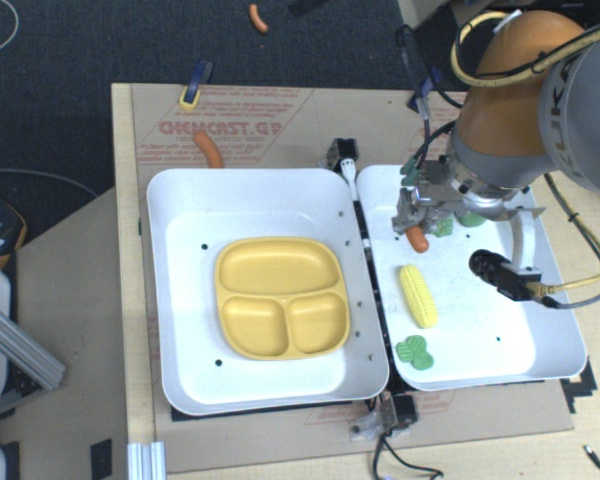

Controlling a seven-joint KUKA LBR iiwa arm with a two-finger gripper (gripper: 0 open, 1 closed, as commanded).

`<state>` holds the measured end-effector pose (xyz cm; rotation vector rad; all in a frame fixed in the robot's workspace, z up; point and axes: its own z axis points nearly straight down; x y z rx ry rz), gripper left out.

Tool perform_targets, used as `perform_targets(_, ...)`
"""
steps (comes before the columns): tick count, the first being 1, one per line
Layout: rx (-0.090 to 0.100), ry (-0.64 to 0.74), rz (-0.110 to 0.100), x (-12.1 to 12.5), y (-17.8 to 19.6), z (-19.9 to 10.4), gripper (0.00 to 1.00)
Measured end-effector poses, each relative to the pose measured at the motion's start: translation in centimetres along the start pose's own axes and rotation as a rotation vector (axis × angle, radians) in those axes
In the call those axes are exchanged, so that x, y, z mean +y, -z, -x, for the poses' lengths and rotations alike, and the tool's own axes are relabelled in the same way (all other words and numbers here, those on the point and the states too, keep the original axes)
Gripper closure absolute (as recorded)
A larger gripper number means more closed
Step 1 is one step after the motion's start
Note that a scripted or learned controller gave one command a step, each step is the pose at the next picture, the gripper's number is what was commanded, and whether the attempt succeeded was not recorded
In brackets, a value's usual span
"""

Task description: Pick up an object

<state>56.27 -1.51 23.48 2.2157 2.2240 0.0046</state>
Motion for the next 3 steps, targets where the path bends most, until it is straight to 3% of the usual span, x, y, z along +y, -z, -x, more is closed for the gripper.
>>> perform_targets(1, 0.0, -0.004, -0.007, -0.4, -1.7, 0.4, 1.0)
perform_targets(2, -0.001, -0.002, 0.0, 0.5, -0.6, -0.9, 1.0)
perform_targets(3, -0.002, -0.006, -0.003, 0.8, -1.2, 1.1, 1.0)
